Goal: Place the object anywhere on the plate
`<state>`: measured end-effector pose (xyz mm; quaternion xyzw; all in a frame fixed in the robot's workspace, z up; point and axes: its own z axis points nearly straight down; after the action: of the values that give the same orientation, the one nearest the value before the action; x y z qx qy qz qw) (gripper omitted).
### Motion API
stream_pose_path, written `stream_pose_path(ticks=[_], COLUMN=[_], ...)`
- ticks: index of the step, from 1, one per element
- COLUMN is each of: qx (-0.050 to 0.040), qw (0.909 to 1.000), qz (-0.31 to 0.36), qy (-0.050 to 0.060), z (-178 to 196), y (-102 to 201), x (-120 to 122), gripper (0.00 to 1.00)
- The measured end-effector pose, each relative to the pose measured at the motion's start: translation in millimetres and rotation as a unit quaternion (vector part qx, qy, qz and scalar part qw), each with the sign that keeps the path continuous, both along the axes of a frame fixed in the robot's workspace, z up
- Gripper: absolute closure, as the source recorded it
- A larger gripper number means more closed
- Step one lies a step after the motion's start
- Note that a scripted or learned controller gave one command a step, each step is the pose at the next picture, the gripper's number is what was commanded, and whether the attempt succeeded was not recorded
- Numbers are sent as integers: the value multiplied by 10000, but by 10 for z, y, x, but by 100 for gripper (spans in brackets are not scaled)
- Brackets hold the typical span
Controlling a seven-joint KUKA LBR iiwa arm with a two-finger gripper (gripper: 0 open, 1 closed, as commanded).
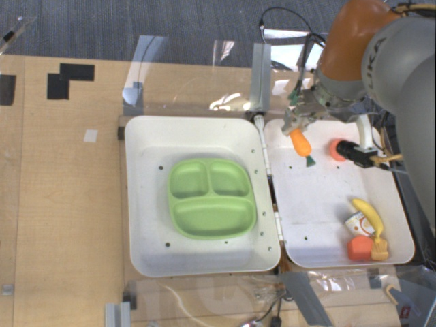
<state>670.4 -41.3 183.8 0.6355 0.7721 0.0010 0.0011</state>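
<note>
Camera view: looking down at a slant on two white bins sitting side by side, the grey arm reaching in from the right.
Landmark: the right bin, taken as reference for all places.
Gripper: the gripper is hanging over the right bin's far-left corner, its wrist pointing down.
Fingers: they are closing around the top of the toy carrot, narrowly parted with the carrot's upper end sitting between them.
Carrot: orange body tilting down and to the right, green tip pointing toward the right bin's middle, just inside the bin's left wall.
Plate: the green divided plate is lying in the left bin, across the wall shared with the right bin.
Edges: the carrot is hanging close to the right bin's far rim and left wall.
Open room: the right bin's bare middle floor is lying between the carrot and the other toys.
Other items: a banana and an orange block are sitting at the right bin's near-right corner; a red object is lying near its far-right side.
</note>
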Motion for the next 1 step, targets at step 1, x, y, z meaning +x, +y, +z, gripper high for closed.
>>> stream_pose_path(ticks=[1], qx=[3], qw=[10000], qz=[34], qy=[13], z=[-11], y=[778], x=[-799], gripper=[100])
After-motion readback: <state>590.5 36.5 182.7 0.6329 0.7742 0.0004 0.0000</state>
